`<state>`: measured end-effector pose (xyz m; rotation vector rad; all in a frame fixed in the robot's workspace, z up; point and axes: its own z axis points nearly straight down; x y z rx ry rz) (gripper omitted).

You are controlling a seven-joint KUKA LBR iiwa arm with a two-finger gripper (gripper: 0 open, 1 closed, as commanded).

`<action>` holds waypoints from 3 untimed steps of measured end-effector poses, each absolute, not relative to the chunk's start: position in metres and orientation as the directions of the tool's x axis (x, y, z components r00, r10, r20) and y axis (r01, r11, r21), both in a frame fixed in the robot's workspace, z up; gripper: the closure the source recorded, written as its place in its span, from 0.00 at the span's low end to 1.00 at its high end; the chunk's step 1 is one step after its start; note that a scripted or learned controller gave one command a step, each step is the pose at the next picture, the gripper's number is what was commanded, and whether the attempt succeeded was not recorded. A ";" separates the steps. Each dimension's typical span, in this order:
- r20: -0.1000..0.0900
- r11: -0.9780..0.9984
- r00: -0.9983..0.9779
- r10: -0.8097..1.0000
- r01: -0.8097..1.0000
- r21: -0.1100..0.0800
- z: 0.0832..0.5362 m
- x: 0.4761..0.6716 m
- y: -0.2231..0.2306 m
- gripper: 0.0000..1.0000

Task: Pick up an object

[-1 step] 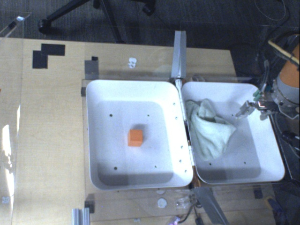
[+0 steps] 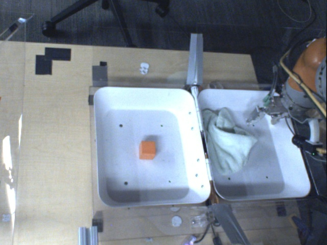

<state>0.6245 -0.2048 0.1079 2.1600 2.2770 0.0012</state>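
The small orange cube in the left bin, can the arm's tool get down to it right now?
Probably yes: the small orange cube sits alone on the left white bin's floor, open from above. The tool hovers over the right bin beside the crumpled white cloth.

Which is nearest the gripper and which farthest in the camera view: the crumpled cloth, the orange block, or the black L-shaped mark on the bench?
From the gripper in the right bin:
1. Crumpled cloth, in the right bin, just beside and below the gripper.
2. Orange block, middle of the left bin.
3. Black L-shaped mark, far left corner of the bench.
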 end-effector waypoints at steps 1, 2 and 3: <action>-0.005 0.060 -0.059 0.998 0.998 0.008 0.120 0.627 -0.203 1.00; -0.004 0.039 -0.039 0.999 0.999 0.008 0.088 0.641 -0.204 1.00; -0.003 0.210 -0.210 0.978 0.978 0.007 0.191 0.671 -0.151 1.00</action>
